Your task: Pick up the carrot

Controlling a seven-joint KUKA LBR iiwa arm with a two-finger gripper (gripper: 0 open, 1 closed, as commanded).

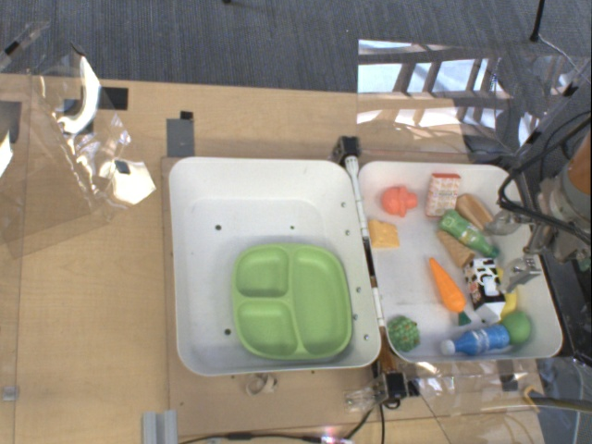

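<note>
camera view | left bin (194,248): green divided plate (292,299) toward its near edge | right bin (402,285): carrot (448,285) at centre, broccoli (402,332) and blue bottle (479,341) along near edge | gripper (529,265) at right edge, apart from carrot; grip state cannot be told | bare floor left of carrot

Arm comes in from the right edge, grey body with cables looped around it, partly cut off by the frame. Gripper (529,265) hangs low at the right side, fingers pointing left. Finger state too cluttered to read.
</note>
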